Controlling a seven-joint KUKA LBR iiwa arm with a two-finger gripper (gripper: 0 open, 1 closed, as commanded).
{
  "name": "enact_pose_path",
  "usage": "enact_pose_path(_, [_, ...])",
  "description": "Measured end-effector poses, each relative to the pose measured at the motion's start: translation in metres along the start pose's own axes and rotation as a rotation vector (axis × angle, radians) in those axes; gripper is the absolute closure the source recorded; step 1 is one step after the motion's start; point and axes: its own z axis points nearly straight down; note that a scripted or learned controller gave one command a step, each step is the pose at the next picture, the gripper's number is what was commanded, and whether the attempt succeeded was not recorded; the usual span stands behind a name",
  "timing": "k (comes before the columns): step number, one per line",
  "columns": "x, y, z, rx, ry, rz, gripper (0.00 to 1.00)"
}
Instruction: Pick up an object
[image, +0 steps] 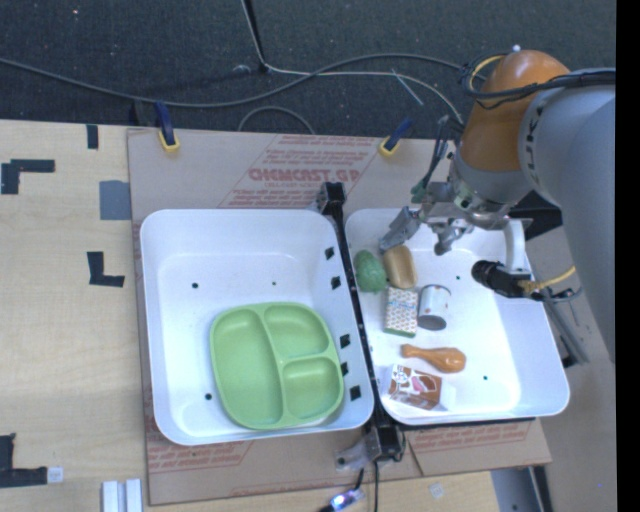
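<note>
gripper over the right bin's far end

hanging above the far part of the right bin (520, 395), the gripper (425, 228), fingers spread apart and pinching nothing. reaching in from the right, the grey arm (575, 130) with its orange band (510, 100). pointing down and left toward a tan rounded object (400, 265) near the bin's inner wall, without clearly touching it.

lying in the right bin, 6 small things: a green rounded object (370, 271) just beside the tan one; a checkered packet (401, 311) below them; a small metal can (433, 306) on its side, touching or nearly touching the packet; an orange drumstick-shaped toy (435, 357) nearer the front; a brown-and-white packet (414, 386) at the front left corner.

resting in the left bin (170, 260), a green plate (277, 364) with 3 compartments, sitting toward the front right. sitting under both bins, a cardboard sheet (290, 170) held by 2 clamps at the far edge.
</note>
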Motion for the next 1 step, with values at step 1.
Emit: enact_pose_path(1, [0.0002, 0.0025, -0.0096, -0.014, -0.001, -0.002, 0.0])
